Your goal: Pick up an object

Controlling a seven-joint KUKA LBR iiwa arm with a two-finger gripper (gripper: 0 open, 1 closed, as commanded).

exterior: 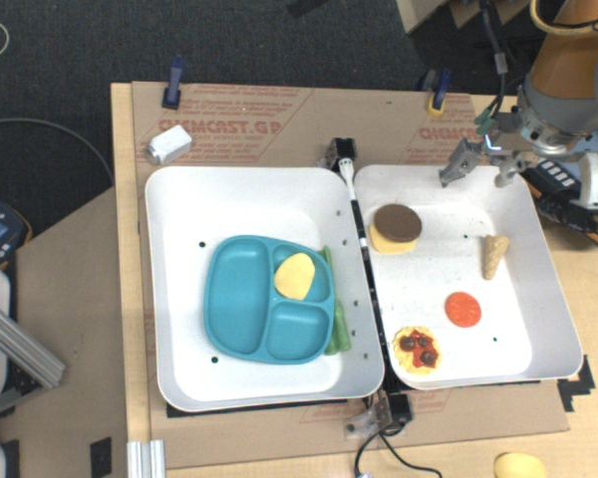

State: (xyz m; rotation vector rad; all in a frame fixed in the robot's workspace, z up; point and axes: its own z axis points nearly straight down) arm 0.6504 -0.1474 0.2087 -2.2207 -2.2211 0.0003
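Bright, even overhead light here; the two white bins glare nearly blown out, shadows beneath them soft and thin, dark floor behind them dim, slightly grainy.

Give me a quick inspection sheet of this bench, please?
Surface: two white bins, left bin and right bin, on a brown board.
Job's things: right bin holds a brown-topped bun, tan cone, red disc, small pizza; left bin holds a blue tray carrying a yellow piece.
Clutter: white block on the board.
Grippers: pincer open above right bin's far edge, holding nothing.
Cables: black cable at front.
Surroundings: dark floor.
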